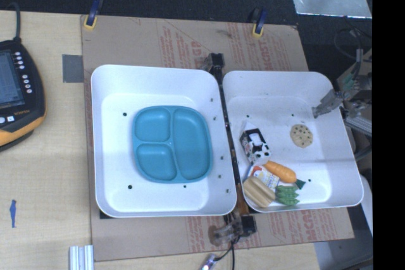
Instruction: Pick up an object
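The right bin (278, 88) holds several small objects. A round tan cookie (302, 135) lies towards its right side. A black-and-white cow toy (255, 145) sits near the bin's left wall. In the front corner an orange carrot (280, 170), a tan bread slice (257, 191) and a green vegetable piece (288, 195) lie bunched together. My gripper (324, 108) pokes in over the bin's right rim, up and to the right of the cookie, apart from every object. Nothing shows in its grasp.
The left bin (114, 92) holds a blue divided plate (171, 143). A pendant controller (16, 92) lies on the bench at the far left. Clamps (215, 62) sit between the bins at the back and front.
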Tool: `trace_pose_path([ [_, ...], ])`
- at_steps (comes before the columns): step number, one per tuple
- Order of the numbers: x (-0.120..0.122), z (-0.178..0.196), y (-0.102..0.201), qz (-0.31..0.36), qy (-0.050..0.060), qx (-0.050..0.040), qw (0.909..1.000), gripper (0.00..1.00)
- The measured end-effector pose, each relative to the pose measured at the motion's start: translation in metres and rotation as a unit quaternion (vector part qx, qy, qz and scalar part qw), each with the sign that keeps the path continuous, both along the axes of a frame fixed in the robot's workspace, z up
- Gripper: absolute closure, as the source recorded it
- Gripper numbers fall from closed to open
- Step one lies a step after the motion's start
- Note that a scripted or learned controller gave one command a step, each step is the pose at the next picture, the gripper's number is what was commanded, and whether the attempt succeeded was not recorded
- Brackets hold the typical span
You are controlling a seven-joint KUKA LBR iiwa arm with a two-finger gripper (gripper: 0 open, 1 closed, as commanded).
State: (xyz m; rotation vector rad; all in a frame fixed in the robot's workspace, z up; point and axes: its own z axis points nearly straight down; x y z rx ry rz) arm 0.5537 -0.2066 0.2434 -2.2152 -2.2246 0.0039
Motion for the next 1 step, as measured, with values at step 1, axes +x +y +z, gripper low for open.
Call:
trace_pose_path([
  [1, 0.0900, -0.0997, -0.0043, 0.001, 0.001, -0.0001, 1.0000, 0.00],
])
